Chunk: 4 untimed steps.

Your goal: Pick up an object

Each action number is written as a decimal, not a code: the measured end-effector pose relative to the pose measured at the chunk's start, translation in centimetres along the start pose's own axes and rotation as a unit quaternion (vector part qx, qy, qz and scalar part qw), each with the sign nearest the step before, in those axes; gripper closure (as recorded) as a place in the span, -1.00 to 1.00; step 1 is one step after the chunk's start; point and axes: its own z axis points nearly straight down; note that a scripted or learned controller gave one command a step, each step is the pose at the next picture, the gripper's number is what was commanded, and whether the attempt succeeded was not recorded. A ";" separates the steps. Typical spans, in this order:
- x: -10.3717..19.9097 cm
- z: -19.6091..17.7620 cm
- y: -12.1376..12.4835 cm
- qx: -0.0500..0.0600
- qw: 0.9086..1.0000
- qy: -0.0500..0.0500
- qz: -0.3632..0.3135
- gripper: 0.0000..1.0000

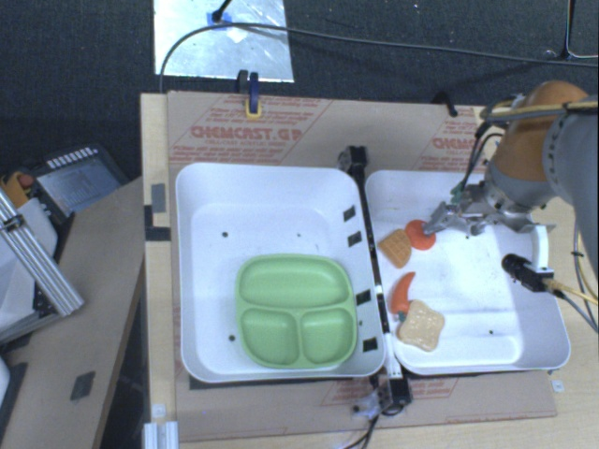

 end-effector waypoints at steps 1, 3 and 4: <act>0.0 -1.5 0.2 -0.003 1.000 0.000 -0.001 1.00; -0.2 -13.4 1.2 -0.003 1.000 -0.001 -0.002 1.00; 4.0 -14.1 0.2 0.000 1.000 0.001 -0.004 1.00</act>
